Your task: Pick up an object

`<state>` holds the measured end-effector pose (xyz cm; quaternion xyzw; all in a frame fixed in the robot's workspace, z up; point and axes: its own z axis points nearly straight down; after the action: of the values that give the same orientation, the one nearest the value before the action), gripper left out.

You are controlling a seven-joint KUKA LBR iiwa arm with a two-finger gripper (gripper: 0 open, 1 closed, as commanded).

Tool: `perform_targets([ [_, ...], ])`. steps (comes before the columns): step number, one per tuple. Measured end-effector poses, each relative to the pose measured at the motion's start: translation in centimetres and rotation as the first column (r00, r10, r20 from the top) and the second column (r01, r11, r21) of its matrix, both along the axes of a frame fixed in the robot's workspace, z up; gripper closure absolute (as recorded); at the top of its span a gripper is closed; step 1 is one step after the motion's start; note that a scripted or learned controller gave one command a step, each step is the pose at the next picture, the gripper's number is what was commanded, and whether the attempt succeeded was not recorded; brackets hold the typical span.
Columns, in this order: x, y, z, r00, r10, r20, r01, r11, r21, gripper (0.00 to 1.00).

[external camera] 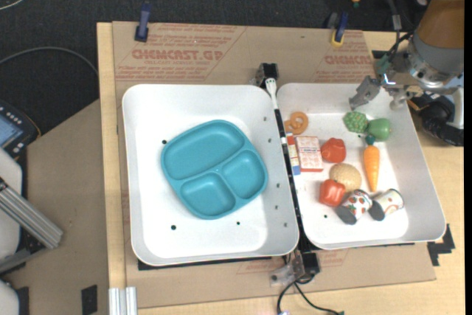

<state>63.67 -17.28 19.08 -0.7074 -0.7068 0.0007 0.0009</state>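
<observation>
Counter (184, 48): cardboard-topped, bearing two white bins.
Left bin (140, 158): holds a teal three-part plate (214, 167), smooth plastic.
Right bin (413, 181): crowded with small toys.
Tool (383, 91): fingers spread, pinching nothing, above the bin's far edge, near broccoli (356, 121).
Carrot (371, 166): orange, tapered, long axis near-far, beside a tomato (333, 150).

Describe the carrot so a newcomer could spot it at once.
Look in the right-hand white bin, the one crowded with toy food. Near its right side lies the carrot, pointing lengthwise toward the bin's near edge. It is the one long, tapered orange piece among rounder red, green and tan neighbours.
</observation>
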Motion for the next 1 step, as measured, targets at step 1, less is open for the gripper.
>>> perform_targets([
  [1,-1.77,-0.43,0.08,1.000,0.000,0.000,0.000,1.000,0.000,0.00],
])
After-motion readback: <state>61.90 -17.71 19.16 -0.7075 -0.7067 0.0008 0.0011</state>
